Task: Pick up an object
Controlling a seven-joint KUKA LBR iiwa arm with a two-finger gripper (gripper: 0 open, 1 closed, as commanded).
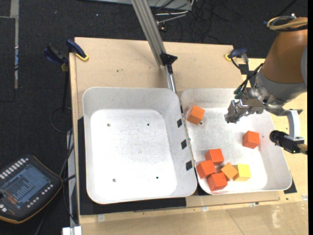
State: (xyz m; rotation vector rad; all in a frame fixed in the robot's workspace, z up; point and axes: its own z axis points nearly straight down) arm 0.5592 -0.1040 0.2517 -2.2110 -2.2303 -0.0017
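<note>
Camera view: orange cube point(196, 114) left of gripper point(234, 115)

A handheld control pad point(24, 187) is seen on the dark floor point(34, 106) at lower left. Clamps point(73, 50) are fixed to the counter point(127, 62), and cables point(195, 13) are strewn behind.

Two shallow white bins sit side by side on the bench point(127, 62): the left bin point(98, 106) beside the right bin point(279, 175), which holds the blocks. In the right bin an orange block point(196, 114) lies near the upper left corner, another orange block point(251, 139) lies alone toward the right, and three red-orange blocks point(211, 169) cluster near the front with an orange-yellow block point(229, 171) and a yellow block point(243, 171) touching beside them. The arm's claw point(234, 112) hangs over the upper part of the right bin, apart from every block, between the two lone orange blocks.
</note>
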